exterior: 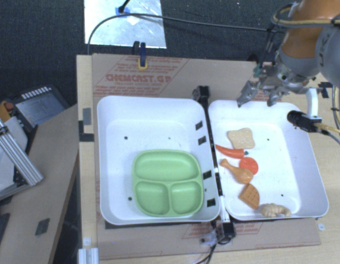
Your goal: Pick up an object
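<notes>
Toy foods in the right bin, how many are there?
6: bread slice, chili pepper, tomato slice, drumstick, cracker, pale lumpy piece. All sit toward the bin's left side; nothing seems hidden.

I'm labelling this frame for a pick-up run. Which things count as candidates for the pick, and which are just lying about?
Part of the job:
gripper, open, above the right bin's far edge
bread slice
carrot
tomato slice
drumstick
cracker
beige lump

Lying about:
green divided plate in the left bin
yellow clamp
</notes>
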Tool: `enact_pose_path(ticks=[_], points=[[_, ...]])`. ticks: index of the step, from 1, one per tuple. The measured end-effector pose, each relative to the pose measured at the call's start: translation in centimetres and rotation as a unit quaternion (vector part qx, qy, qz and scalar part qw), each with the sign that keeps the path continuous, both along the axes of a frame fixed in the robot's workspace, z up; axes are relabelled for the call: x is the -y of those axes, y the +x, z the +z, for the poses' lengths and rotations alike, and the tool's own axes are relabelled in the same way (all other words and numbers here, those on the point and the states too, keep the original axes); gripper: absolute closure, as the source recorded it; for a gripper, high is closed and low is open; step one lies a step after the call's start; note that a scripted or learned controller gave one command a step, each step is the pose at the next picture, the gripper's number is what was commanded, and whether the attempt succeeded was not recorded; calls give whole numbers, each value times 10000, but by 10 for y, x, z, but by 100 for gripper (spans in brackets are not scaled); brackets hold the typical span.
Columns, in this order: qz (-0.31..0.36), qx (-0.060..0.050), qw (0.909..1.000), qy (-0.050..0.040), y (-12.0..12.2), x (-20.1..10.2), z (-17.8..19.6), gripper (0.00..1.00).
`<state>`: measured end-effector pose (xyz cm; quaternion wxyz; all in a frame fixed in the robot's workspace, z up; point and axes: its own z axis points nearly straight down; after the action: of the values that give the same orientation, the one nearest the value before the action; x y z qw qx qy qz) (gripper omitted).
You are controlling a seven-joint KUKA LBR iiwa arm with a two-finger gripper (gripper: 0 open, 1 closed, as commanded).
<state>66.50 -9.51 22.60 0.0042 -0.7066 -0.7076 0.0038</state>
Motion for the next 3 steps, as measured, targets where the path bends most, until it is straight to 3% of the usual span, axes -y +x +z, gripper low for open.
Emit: enact_pose_path(ticks=[1,3], points=[[8,64,10000,-5,2,0,9,0],[1,54,10000,-4,-5,8,-105,0]])
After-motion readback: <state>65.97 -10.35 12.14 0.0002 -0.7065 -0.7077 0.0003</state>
